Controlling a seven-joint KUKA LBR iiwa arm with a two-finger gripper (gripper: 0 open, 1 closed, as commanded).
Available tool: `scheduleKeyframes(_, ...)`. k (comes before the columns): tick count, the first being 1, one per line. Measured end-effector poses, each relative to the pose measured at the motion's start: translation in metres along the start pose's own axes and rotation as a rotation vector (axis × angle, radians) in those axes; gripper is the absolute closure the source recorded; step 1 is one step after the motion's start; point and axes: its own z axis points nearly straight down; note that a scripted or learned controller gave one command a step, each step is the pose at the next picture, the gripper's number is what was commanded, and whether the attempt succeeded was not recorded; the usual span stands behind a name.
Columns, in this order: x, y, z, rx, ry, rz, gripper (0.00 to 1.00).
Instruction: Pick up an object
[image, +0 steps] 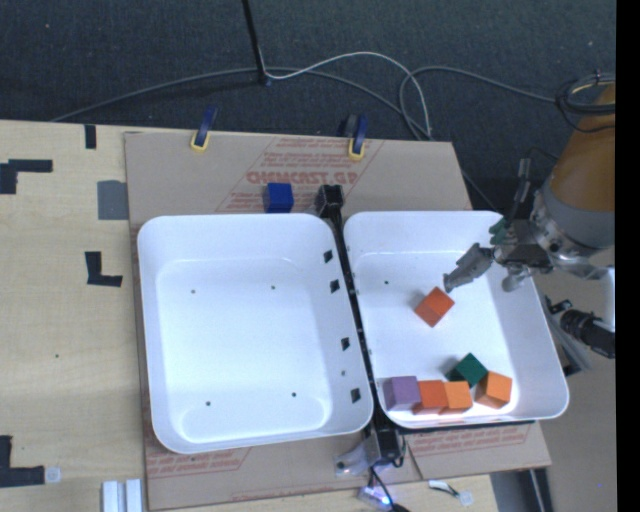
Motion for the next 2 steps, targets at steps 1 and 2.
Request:
scheduleKeyframes(1, -0.038, 0.073, 0.109, 0.007, 0.001, 0.001, 0.00)
scheduleKeyframes(2, -0.017, 0.057, 0.193, 0.005, 0.000, -0.001, 0.00)
